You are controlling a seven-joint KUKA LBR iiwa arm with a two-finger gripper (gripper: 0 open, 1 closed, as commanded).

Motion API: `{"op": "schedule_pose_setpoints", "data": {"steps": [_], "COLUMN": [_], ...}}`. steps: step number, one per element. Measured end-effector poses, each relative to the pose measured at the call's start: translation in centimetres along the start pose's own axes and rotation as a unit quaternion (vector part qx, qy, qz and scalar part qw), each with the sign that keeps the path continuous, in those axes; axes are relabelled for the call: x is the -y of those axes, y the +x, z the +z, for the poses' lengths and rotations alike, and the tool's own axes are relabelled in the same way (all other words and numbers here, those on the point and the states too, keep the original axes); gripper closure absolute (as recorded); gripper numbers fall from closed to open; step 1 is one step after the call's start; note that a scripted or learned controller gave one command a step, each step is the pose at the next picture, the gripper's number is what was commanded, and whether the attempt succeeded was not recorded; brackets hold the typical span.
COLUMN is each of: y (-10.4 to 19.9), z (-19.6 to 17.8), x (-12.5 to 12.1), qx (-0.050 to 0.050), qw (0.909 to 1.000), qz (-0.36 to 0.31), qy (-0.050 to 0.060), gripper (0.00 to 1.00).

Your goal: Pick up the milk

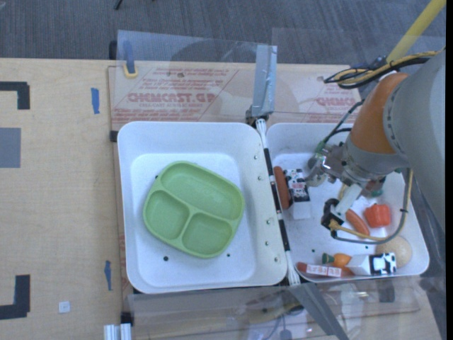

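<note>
Milk (300,190) seemingly upright, beside end effector (313,170)

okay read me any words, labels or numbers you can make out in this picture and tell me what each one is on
"CHEMCAST GP": red print on the left clear sheet behind the bins; its smaller lines are too blurred to read.
Red print on the right clear sheet: partly hidden, unreadable.
Black-and-white marks on the small carton and the box: too small to read.

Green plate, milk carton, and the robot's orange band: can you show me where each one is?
Green plate (193,207): camera view, on the ridge where its three compartments meet.
Milk carton (299,190): camera view, on the carton's side, in the right bin.
Orange band (375,122): camera view, on the middle of the band.
</note>
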State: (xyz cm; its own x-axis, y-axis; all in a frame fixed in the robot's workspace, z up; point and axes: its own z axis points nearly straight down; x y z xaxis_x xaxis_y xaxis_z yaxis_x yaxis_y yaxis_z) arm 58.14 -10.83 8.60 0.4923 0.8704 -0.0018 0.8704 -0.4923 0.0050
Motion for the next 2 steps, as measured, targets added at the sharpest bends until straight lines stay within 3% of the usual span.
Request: {"op": "schedule_pose_setpoints", "data": {"steps": [1, 2], "y": [0.15, 0.81], "z": [-1.01, -1.43], "x": [-0.06, 0.13], "qx": [0.000, -0.001], "qw": [1.0000, 0.9931], "qz": [-0.002, -0.117], "qy": [0.000, 0.004], "gripper": [1.00, 1.00]}}
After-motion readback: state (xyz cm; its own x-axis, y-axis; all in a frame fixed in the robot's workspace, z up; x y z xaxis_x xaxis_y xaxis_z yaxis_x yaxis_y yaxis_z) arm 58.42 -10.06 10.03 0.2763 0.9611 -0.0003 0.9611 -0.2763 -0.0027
